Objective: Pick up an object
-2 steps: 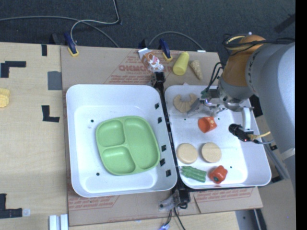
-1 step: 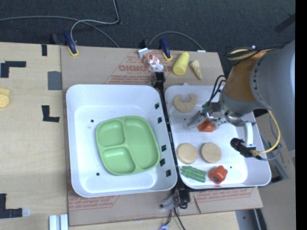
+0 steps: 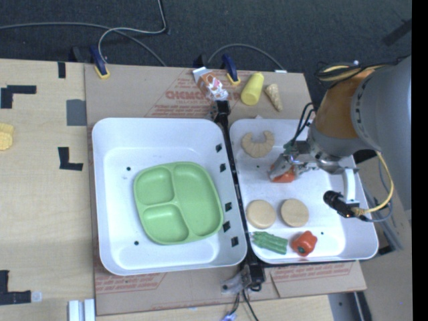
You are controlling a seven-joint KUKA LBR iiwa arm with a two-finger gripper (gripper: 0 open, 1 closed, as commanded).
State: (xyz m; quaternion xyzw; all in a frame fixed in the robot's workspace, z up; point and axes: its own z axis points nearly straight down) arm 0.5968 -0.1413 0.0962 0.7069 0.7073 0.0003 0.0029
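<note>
My gripper (image 3: 292,160) is low in the right bin (image 3: 354,246), near its middle. It sits right over a small orange-red piece (image 3: 281,176), which pokes out at its lower left; whether it holds the piece I cannot see. A tan croissant-shaped piece (image 3: 257,143) lies just to the left, and two round tan biscuits (image 3: 261,213) (image 3: 294,212) lie nearer the front. A green vegetable (image 3: 269,242) and a red pepper (image 3: 304,243) rest by the front wall.
The left bin (image 3: 114,146) holds a green divided plate (image 3: 177,201). Behind the bins on the cardboard lie a yellow piece (image 3: 252,89), a tan cone (image 3: 274,97) and a small carton (image 3: 209,83). The arm's grey body (image 3: 381,112) covers the right bin's back right corner.
</note>
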